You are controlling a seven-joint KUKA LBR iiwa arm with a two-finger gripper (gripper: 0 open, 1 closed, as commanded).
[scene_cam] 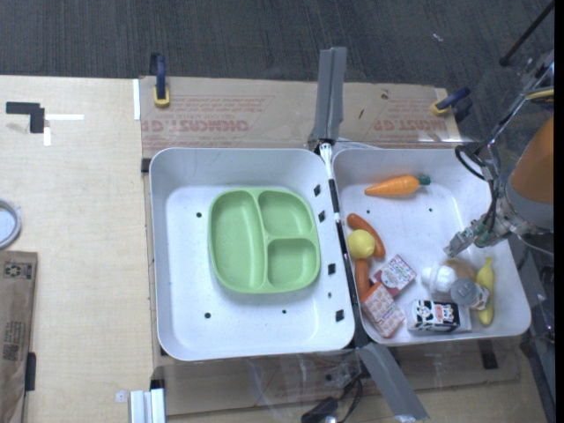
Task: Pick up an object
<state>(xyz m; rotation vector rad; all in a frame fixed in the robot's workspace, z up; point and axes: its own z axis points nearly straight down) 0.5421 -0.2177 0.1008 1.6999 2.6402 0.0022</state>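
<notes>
From the one camera above the bench I count two white bins side by side. The left bin [176, 324] holds one green divided plate [263, 239] with three compartments, lying near the bin's middle.

The right bin [441, 179] carries the loose things. One orange carrot [393, 186] lies near its far edge. Along its left wall sit one red pepper-like piece [364, 231], one yellow lemon [360, 244] touching it, and one more orange-red piece [362, 278] just below. Two small printed packets [397, 273] [382, 310] lie toward the near edge, with one black-and-white carton [435, 315] beside them at the near right corner. One white roundish thing [438, 278], one grey lid-like piece [464, 292] and one yellow banana [486, 287] crowd the right side.

My tool [471, 236] hangs over the right side of that bin, just above the white thing and the banana. I cannot tell whether it is released or clenched, and nothing shows gripped in it.
</notes>
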